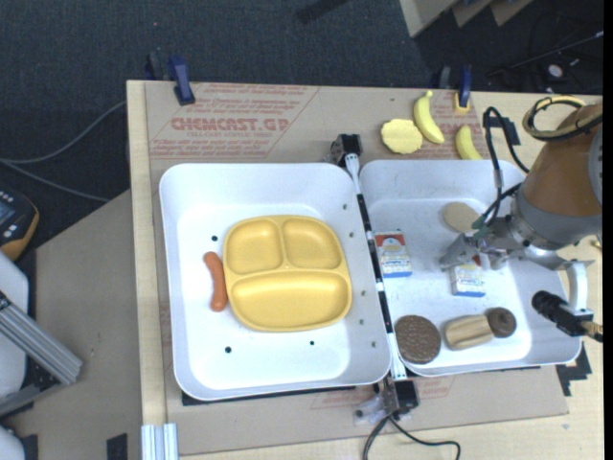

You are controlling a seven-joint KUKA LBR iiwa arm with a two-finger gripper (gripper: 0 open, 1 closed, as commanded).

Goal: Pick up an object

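While the end effector (pixel 476 253) hovers over the right bin (pixel 421 185) beside a small carton (pixel 469 281), you cannot tell its state.

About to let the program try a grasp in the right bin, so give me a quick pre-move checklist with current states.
1. Gripper over the right bin: ok.
2. Small carton just below the gripper, apart from other items: ok.
3. Finger opening: cannot tell.
4. Anything already held: cannot tell.
5. Neighbours clear of the descent: red-and-white carton, brown disc and wooden block lie apart: ok.
6. Yellow tray and sausage in the left bin, out of the way: ok.
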